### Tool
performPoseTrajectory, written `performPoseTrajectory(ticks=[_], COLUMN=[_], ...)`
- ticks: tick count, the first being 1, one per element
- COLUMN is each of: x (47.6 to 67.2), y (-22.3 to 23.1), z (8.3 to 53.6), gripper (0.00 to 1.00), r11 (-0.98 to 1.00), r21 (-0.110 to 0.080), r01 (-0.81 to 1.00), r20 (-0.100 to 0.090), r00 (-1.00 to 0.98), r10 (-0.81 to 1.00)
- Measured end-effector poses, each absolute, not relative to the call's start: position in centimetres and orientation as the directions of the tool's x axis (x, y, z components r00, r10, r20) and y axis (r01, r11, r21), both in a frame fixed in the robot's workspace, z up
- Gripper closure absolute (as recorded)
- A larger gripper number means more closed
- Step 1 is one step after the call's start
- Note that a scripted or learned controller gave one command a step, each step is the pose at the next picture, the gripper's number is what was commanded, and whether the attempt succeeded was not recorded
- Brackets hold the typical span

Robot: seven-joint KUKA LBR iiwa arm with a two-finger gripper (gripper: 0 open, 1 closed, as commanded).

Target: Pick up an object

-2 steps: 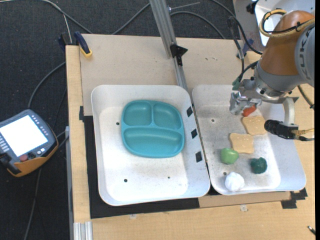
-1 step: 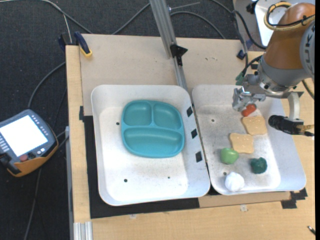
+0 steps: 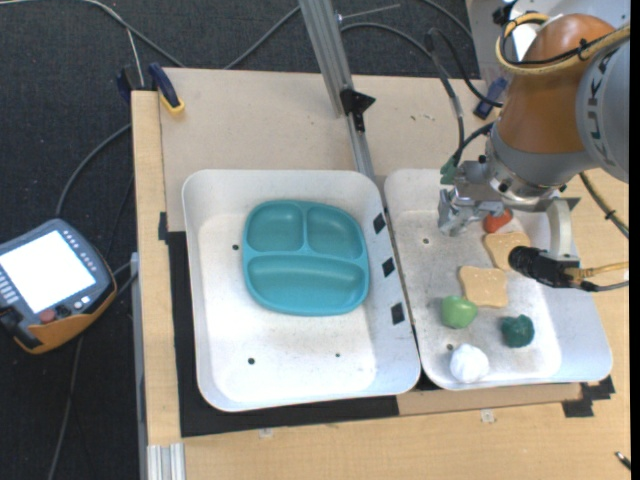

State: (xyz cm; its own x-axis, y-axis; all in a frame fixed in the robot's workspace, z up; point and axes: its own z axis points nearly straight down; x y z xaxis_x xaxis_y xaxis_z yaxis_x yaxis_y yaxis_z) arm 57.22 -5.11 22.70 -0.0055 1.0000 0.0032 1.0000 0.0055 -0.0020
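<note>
The approach step is judged to be in hand: the metal two-finger gripper (image 3: 455,211) is poised low over the right-hand white bin (image 3: 425,268). Its state cannot be told. A tan bread-like slice (image 3: 485,286), perhaps foam, lies nearby; a descent is called for next.

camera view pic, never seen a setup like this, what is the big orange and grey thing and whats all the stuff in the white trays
This is one camera looking down at a slant on a bench. The orange and grey thing is a robot arm, reaching in from the right; its gripper hangs over the right bin. That bin has a tan slice like toast, a green ball, a dark green lump and a white ball. The left bin holds a teal divided plate. I cannot see anything held.
</note>
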Motion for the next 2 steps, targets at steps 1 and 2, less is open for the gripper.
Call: performPoseTrajectory(ticks=[1, 2], x=[54.5, 51.5], y=[0.2, 4.4], z=[23.6, 22.2], gripper=[1.0, 1.0], r11=[0.007, 0.005], r21=[-0.003, -0.006], r01=[1.0, 1.0], r20=[0.004, 0.003], r00=[-0.007, -0.005], r10=[1.0, 1.0])
